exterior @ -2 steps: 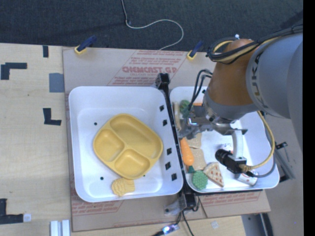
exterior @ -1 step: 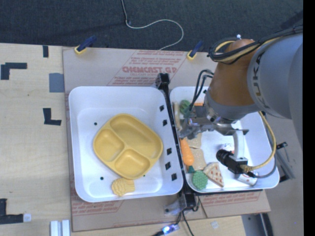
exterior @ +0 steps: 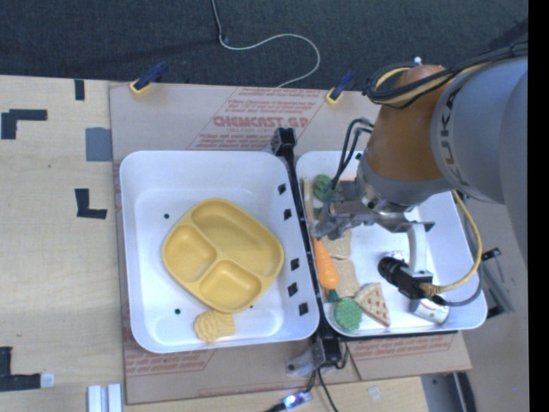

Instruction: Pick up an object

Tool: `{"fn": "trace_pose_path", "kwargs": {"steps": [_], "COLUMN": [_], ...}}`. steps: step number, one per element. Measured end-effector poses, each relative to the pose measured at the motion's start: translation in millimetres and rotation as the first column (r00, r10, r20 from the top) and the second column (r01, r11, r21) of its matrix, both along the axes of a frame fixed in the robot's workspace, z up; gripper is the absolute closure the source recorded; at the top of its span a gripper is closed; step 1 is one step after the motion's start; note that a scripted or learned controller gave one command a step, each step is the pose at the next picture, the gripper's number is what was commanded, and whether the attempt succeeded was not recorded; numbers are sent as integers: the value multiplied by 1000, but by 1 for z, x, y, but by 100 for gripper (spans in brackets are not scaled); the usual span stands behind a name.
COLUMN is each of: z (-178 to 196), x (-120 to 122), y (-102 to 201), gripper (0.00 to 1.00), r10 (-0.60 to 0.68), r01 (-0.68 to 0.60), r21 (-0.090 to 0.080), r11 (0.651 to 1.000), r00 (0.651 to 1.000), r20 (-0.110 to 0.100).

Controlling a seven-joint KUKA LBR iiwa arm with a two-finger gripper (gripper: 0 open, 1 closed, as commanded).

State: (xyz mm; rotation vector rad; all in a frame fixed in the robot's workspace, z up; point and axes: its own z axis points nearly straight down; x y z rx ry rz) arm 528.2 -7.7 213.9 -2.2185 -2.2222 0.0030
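Grey arm (exterior: 489, 127), orange band (exterior: 403, 140)

two white bins (exterior: 137, 230) sit side by side. one yellow tray (exterior: 223, 253), one cookie (exterior: 214, 324), one carrot (exterior: 325, 266), one pizza slice (exterior: 373, 303).

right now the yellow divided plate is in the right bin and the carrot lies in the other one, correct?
Not quite: the camera view shows the yellow divided plate in the left bin, not the right. The carrot does lie in the other bin, along its left wall.
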Motion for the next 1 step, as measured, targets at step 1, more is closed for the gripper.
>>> {"fn": "trace_pose_path", "kwargs": {"steps": [1], "z": [5], "x": [-8], "y": [8], "gripper": [100], "r10": [1], "r01": [-1], "r21": [1], "r11": [1000], "r00": [1000], "r20": [-1]}}
